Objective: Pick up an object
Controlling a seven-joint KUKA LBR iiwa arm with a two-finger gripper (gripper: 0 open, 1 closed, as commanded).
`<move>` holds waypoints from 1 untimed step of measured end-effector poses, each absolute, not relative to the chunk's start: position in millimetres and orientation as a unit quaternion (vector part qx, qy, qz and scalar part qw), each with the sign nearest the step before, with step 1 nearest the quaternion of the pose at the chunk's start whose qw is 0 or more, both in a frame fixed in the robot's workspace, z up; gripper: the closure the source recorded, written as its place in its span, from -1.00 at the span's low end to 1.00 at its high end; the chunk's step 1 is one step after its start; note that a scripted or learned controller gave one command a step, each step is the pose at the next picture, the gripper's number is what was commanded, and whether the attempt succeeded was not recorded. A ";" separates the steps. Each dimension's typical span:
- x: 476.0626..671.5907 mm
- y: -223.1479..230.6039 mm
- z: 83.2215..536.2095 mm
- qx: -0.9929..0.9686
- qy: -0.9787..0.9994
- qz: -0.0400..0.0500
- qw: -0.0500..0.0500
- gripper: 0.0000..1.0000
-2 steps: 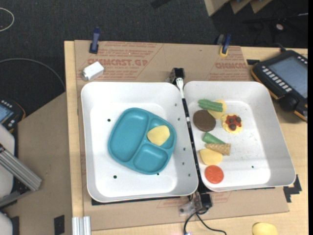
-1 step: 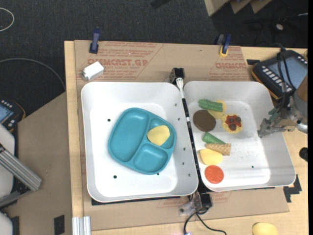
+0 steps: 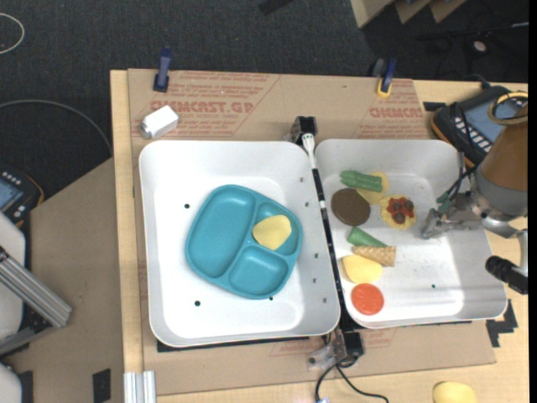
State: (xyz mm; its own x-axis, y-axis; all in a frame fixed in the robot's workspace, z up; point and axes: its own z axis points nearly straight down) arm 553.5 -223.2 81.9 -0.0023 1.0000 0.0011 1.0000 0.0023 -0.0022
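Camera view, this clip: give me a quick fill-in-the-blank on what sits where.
1. The blue plate lies in the ____ bin.
2. The yellow piece rests on the ____.
3. The claw hangs over the ____ bin.
4. The brown disc touches the ____ piece.

Missing: left; plate; right; green

Off-task stuff, quick rundown: the bench (image 3: pixel 252 99) is topped with brown printed cardboard and is surrounded by dark carpet (image 3: pixel 84 23). Two blue clamps are fixed along its far edge, one (image 3: pixel 163 69) near the far left corner, the other (image 3: pixel 386 75) further right. A small white block (image 3: pixel 159 122) is parked just beside the left bin's (image 3: pixel 168 292) far left corner. A black clip (image 3: pixel 304 128) is wedged between the two bins at the far side. A yellow lump (image 3: pixel 453 392) is seen past the bench's near right corner.
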 end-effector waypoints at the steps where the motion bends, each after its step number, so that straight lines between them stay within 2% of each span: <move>1: 553.3 -223.7 95.4 -0.707 -0.708 0.000 -0.001 1.00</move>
State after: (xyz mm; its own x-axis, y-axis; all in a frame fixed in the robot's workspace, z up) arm 553.3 -223.7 95.4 -0.0013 1.0000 -0.0008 1.0000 0.0013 0.0015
